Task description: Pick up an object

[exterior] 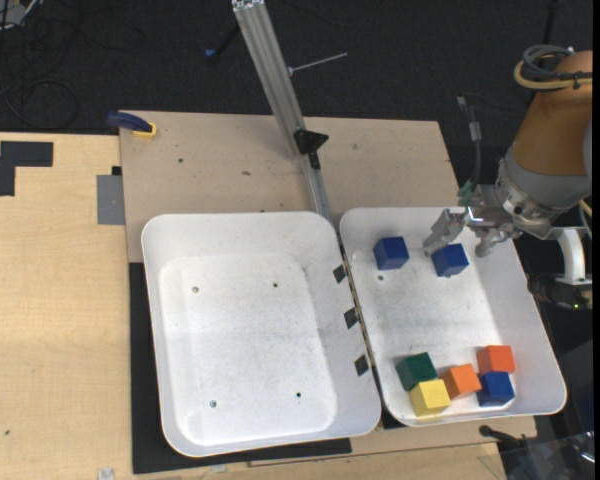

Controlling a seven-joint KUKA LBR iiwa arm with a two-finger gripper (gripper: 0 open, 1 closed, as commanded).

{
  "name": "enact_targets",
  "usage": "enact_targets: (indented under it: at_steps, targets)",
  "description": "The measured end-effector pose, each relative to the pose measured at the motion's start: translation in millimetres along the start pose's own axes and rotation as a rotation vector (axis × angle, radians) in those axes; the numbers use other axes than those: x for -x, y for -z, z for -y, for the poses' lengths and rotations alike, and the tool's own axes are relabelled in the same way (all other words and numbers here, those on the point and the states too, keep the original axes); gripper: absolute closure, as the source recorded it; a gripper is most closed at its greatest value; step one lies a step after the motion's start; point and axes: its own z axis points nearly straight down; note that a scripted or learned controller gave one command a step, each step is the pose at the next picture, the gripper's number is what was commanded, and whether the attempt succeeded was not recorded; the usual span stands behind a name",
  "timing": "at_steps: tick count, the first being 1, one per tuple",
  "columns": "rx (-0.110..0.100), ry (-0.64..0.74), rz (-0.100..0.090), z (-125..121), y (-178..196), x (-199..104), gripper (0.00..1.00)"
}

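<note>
My gripper (464, 238) hangs over the far part of the right bin (540, 353), its two fingers spread apart, so it is open. A blue cube (450, 261) sits on the bin floor just in front of and under the fingertips; I see no finger pressed against it. A second blue cube (390, 253) rests a little to its left. At the bin's near right corner lies a cluster of cubes: green (415, 369), yellow (430, 396), orange (462, 379), red-orange (496, 358) and another blue one (496, 388).
The left bin (160, 268) adjoins the right one, with black clips (350, 317) along the shared rim. A slanted aluminium bar (277, 78) rises behind the bins. The arm's orange band (555, 118) is at the right.
</note>
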Motion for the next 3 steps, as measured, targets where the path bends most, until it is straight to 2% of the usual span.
enact_targets:
  at_steps: [1, 3]
  targets:
    - [0.005, 0.000, 0.001, -0.8, 2.7, 0.4, 0.00]
    - [-0.002, 0.002, 0.000, -9.4, -114.4, -14.4, 0.00]
